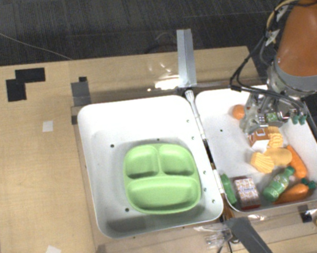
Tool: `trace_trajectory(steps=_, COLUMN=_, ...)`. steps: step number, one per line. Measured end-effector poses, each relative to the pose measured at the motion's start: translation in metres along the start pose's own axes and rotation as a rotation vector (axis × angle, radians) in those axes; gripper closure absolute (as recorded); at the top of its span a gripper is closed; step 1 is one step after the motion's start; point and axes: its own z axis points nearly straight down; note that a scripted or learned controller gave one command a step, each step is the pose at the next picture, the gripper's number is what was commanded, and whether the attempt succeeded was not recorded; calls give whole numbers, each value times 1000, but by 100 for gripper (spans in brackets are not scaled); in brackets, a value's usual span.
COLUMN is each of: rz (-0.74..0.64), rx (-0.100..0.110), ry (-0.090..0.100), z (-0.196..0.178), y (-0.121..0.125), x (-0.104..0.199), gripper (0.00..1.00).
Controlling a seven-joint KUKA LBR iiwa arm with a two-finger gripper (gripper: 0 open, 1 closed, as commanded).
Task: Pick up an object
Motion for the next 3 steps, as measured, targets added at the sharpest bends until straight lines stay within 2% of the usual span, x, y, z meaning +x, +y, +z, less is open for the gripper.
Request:
trace_trajectory(steps=1, rz=-555, rx=-4, ry=14, z=131, y=-62, x=-27, gripper=100)
trace_trajectory(steps=2, rz=-556, rx=-4, ry=11, z=129, y=-61, x=-28, gripper=0)
trace_trajectory(steps=3, rz=-483, rx=1, ry=1, z=167, y=-66, x=9, gripper=0)
